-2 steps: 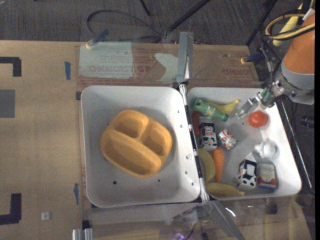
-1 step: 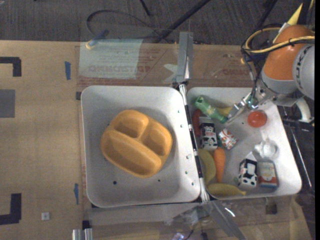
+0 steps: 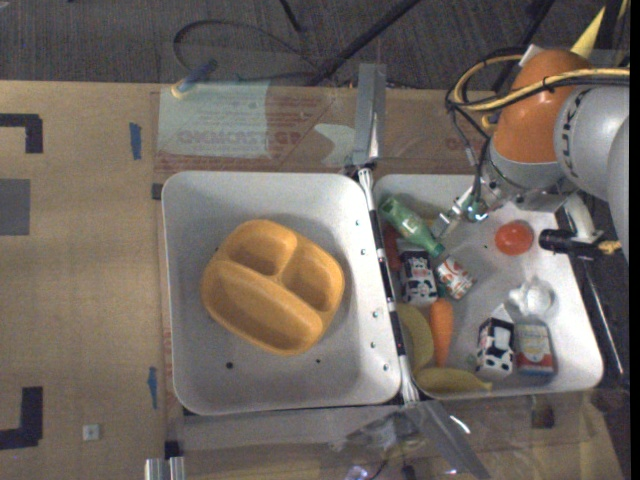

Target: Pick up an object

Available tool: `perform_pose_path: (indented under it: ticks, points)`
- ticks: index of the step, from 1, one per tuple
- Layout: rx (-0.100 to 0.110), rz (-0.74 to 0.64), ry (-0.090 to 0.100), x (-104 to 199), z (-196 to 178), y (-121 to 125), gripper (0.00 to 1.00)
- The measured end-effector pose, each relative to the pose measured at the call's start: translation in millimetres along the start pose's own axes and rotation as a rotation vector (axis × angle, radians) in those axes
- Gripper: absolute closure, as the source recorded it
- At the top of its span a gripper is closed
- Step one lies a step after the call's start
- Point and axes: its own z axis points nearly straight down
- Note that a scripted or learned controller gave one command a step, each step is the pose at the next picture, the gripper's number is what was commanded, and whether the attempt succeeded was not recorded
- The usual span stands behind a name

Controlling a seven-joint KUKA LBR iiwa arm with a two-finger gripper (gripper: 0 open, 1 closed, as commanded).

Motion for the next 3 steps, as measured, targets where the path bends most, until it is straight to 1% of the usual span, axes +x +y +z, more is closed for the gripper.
perform_pose_path:
  ticks: [1,2,3]
  points:
    - [-0.016,0.0,-0.004,-13,0,-54,0.0]
    - [-0.007,0.016,0.0,9,0,4,0.0]
    - [-0.017,0.052,-0.004,43,0,-87,0.0]
